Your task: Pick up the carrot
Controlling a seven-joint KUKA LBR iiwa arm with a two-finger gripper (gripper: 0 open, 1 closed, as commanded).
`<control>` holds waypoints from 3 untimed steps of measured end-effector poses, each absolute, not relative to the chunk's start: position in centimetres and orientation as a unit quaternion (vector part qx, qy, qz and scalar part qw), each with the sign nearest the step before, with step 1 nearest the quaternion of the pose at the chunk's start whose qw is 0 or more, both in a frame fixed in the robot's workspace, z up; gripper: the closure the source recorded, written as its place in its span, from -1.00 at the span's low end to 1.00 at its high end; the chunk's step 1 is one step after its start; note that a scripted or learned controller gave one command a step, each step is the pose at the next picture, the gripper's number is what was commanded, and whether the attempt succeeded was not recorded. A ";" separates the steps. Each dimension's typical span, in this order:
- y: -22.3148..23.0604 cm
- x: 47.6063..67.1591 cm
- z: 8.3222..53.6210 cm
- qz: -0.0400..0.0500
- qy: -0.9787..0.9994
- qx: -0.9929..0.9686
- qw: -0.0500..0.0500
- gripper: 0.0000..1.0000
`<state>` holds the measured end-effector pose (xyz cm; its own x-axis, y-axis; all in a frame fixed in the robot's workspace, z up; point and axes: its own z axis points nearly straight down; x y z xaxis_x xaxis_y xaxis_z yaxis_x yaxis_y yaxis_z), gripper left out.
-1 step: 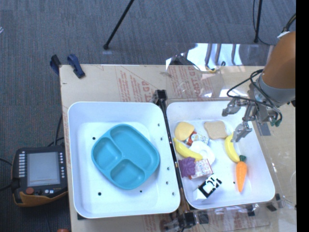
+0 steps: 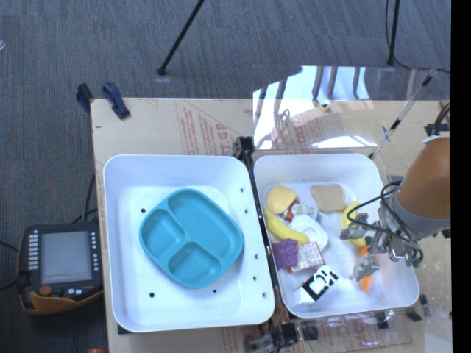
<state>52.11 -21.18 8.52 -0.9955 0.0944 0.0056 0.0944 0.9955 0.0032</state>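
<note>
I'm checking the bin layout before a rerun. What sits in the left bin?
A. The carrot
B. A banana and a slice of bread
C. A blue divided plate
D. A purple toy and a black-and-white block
C: the blue divided plate lies alone in the left bin, while the banana, the bread slice and the orange carrot are in the right bin.

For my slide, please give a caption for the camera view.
KUKA arm's tool reaches down at the carrot in the right bin; a blue divided plate lies in the left bin.
</note>
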 end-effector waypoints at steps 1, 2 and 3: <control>-20.9 52.5 9.7 -0.002 -0.999 -0.044 -0.001 1.00; -20.8 52.5 9.7 -0.002 -0.999 -0.043 0.000 -1.00; -21.0 47.6 8.6 -0.001 -0.998 -0.055 0.002 -1.00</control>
<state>47.58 -21.03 8.61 -0.9939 0.1098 0.0038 0.1098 0.9939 0.0023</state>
